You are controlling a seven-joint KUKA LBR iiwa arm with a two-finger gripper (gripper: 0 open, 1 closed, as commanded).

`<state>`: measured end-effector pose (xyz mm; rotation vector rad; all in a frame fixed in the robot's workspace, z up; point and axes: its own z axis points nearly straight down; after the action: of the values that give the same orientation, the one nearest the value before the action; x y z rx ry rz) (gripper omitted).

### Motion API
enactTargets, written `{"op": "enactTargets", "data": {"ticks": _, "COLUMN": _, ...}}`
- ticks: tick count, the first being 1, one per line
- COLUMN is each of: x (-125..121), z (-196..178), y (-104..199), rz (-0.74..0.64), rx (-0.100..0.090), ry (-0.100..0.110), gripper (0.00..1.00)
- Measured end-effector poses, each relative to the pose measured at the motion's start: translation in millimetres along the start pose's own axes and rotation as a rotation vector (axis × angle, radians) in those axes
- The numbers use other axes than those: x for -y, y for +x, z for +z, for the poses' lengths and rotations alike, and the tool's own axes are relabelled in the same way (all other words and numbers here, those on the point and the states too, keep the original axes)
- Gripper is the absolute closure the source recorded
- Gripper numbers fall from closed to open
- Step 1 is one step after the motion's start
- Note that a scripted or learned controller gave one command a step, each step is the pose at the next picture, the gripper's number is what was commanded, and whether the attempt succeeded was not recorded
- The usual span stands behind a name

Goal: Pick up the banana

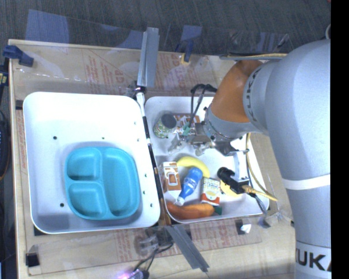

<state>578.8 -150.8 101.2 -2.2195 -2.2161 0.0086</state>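
The grey arm [291, 127], orange-banded above its wrist, reached in over the right bin [253, 211] while the left bin [41, 156] held a blue divided tray [102, 182]. The gripper [189, 133] hung above the far half of the right bin, its fingers lost against the clutter, so whether they were spread or closed could not be told; nothing could be seen held between them. The banana [193, 164] lay just in front of it, near the middle of that bin, a short yellow curve partly hidden by the wrist, with a blue bottle [191, 186] touching its near side and an orange sausage-shaped toy [191, 210] along the front wall. It was probably light and smooth-skinned, likely to slip or roll if pinched near a tip; the safest hold appeared to be across its thick middle.
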Motion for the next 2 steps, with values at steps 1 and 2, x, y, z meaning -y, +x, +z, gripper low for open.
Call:
{"op": "enactTargets", "data": {"ticks": 1, "x": 59, "z": 10, "y": -32, "rz": -0.064, "rx": 0.000, "ry": -0.006, "gripper": 0.00}}
{"op": "enactTargets", "data": {"ticks": 2, "x": 101, "z": 11, "y": -60, "rz": -0.168, "rx": -0.002, "ry": -0.006, "gripper": 0.00}}
